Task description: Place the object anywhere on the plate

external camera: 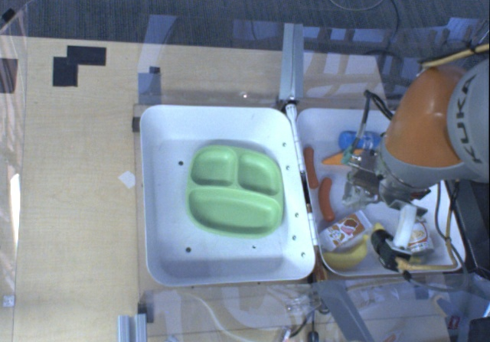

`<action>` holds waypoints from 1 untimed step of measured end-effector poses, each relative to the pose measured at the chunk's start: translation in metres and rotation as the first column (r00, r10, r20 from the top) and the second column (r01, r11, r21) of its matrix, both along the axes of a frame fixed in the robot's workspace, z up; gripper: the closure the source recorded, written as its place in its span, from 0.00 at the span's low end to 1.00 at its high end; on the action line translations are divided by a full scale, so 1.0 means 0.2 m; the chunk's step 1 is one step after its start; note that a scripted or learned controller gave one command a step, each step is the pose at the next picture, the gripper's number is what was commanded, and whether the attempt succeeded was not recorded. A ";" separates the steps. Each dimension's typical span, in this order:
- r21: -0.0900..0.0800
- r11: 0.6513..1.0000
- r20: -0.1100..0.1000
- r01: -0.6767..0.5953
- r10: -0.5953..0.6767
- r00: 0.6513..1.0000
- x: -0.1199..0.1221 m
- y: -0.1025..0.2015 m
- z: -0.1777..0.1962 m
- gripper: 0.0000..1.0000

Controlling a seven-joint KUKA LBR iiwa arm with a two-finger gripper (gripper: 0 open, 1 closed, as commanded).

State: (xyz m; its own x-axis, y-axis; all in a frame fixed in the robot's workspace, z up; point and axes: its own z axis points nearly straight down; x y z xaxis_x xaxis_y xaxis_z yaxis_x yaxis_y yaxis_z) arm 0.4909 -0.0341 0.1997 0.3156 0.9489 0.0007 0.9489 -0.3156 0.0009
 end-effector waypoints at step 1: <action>-0.001 0.970 0.003 -0.241 0.241 0.970 -0.01 0.02 -0.07 1.00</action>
